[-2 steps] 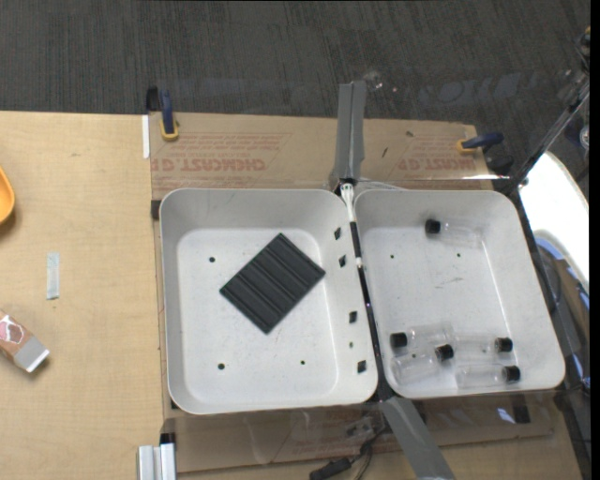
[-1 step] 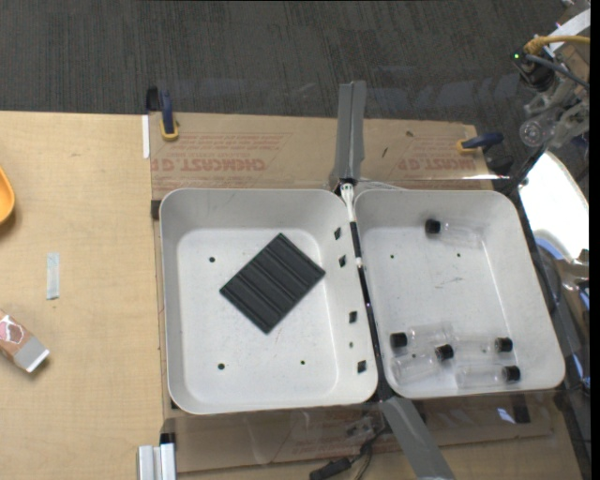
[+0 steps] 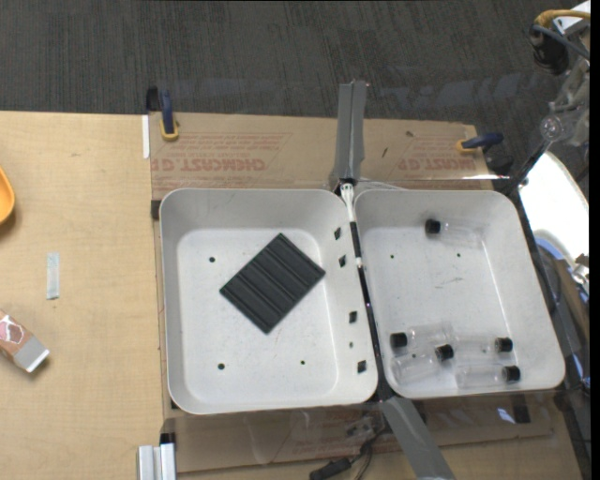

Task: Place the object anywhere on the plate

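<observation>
A black ribbed square plate (image 3: pixel 273 282) lies tilted like a diamond on the floor of the left bin (image 3: pixel 178 309). Several small clear vials with black caps lie in the right bin (image 3: pixel 530 281). One vial (image 3: pixel 433 226) is near the bin's back, and the others (image 3: pixel 443 352) cluster along its front wall. The arm's wrist, with its orange band (image 3: pixel 562 17), hangs at the top right corner, outside and behind the right bin. My gripper (image 3: pixel 555 112) is below the band, partly cut off and blurred against the background, far from the vials and the plate.
A grey divider post (image 3: pixel 350 131) rises between the bins at the back. Clamps (image 3: pixel 167 117) (image 3: pixel 478 143) grip the cardboard behind them. On the wooden bench to the left lie a small grey strip (image 3: pixel 52 277), a red-and-white item (image 3: pixel 21 342) and an orange object (image 3: pixel 3 197).
</observation>
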Available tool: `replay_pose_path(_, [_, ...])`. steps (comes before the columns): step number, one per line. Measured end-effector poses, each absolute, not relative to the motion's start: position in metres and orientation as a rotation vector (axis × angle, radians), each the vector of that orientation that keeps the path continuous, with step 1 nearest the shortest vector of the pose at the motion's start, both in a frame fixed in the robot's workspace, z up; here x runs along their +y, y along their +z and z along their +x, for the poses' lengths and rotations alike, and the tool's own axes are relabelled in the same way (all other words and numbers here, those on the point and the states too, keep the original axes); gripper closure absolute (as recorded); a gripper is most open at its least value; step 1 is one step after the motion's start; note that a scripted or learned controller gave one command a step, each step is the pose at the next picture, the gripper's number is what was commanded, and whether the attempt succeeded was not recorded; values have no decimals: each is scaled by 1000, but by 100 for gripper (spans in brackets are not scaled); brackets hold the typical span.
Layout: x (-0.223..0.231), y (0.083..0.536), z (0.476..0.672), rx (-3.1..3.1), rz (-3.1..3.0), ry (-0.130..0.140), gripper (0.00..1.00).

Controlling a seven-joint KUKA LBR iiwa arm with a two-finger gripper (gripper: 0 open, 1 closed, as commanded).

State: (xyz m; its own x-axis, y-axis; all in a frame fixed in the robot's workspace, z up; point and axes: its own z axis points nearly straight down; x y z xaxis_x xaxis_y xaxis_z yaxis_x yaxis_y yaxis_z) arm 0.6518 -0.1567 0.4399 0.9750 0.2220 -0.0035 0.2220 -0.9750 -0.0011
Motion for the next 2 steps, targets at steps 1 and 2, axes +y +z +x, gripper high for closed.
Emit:
replay_pose_path(1, [-205, 439, 651, -312, -3125, 8, 100])
replay_pose_path(2, [-116, 440, 652, -731, -3054, 10, 100])
